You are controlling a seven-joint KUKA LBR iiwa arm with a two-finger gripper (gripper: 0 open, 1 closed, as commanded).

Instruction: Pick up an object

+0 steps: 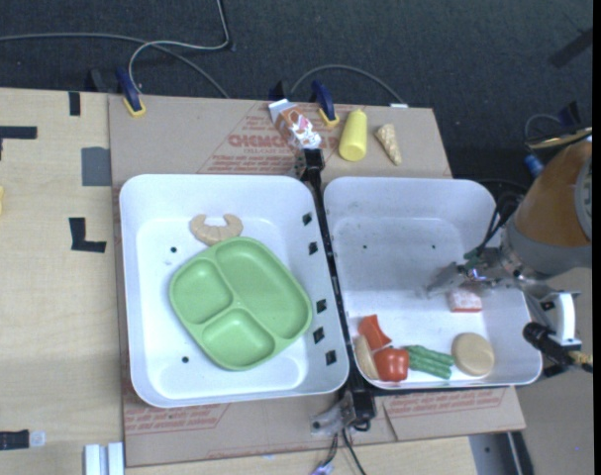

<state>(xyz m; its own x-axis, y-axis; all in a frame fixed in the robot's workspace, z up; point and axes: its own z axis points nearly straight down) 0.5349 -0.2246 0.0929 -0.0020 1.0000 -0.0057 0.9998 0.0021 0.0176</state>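
1. Gripper [456, 283] low in the right bin [399, 198]; fingers' spread impossible to tell.
2. Pale pink-white object [465, 302] just beside, toward the near wall.
3. Centre over it, descend straight, then close.

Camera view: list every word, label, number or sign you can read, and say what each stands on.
"CHEMCO", or close to it, in red print on the cardboard sheet behind the left bin; blurred, so the spelling is uncertain.
Smaller red print under it: too blurred to read.
Red print on the small carton behind the bins: too small to read.
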